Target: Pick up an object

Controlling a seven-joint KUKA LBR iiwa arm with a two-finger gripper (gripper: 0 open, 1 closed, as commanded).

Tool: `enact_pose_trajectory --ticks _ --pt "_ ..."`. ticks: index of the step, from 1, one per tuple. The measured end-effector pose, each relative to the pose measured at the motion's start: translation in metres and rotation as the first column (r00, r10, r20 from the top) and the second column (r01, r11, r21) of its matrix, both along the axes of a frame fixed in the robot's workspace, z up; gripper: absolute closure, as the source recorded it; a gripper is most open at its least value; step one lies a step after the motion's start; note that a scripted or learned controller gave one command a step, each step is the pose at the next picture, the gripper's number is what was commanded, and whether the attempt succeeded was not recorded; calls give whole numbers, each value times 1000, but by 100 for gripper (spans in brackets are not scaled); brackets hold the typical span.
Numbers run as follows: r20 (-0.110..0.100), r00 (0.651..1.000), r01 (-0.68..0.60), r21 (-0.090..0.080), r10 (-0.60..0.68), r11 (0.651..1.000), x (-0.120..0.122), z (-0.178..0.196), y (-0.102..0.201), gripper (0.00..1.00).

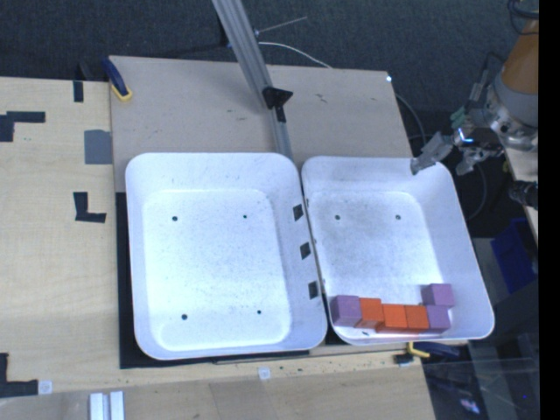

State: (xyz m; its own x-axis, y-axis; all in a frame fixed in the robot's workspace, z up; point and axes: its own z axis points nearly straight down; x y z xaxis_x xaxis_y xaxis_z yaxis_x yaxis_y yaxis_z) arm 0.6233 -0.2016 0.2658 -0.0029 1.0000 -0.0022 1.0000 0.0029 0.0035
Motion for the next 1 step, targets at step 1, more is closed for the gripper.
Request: enact_pose_trajectory --ticks 1 --pt "-8 1000 4 3 -4 1000 -78 -1 28 0"
